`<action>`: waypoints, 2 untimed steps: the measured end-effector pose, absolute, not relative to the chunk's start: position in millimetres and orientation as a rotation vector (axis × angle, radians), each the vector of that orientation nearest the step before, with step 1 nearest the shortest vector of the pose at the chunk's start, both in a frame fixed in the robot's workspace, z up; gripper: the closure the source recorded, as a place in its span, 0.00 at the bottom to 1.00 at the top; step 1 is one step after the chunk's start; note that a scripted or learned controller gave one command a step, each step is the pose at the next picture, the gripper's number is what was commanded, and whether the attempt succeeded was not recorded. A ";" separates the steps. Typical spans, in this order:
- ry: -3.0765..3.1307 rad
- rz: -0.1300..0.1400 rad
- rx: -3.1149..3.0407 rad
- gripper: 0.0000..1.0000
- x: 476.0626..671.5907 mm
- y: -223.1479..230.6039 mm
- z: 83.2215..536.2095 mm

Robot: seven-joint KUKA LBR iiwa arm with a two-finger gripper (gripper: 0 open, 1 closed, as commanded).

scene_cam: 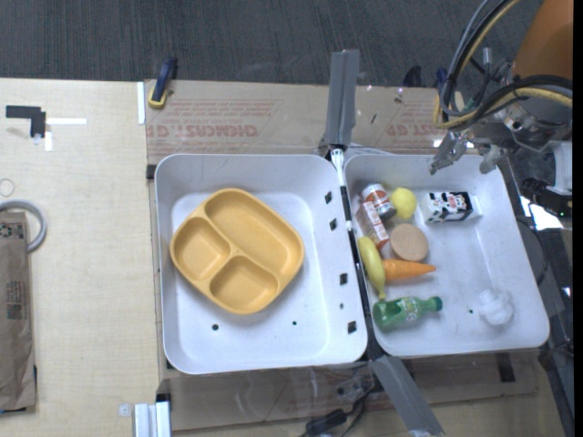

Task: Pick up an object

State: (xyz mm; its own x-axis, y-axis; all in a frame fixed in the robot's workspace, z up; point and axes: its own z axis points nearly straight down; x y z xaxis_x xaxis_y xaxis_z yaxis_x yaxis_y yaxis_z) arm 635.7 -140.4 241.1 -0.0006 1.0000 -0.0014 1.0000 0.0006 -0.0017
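Two-finger gripper (pixel 466 156) at upper right of frame, above the far rim of the right white bin (pixel 510 330); fingers spread, nothing between them. Below-left: small black-and-white carton (pixel 449 207), yellow lemon (pixel 404 203), red-labelled can (pixel 374 200), orange carrot (pixel 407 269), green bottle (pixel 406 310). Left bin (pixel 187 335) carries a yellow divided plate (pixel 237 250).

Under me a dark grey carpet (pixel 182 16) runs along the top. My pale wooden bench (pixel 73 208) bears a brown cardboard sheet (pixel 237 116) and a brown paper bag (pixel 16 308) at the left edge.
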 end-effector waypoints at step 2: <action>-2.355 0.002 -2.081 0.00 624.2 -67.1 192.0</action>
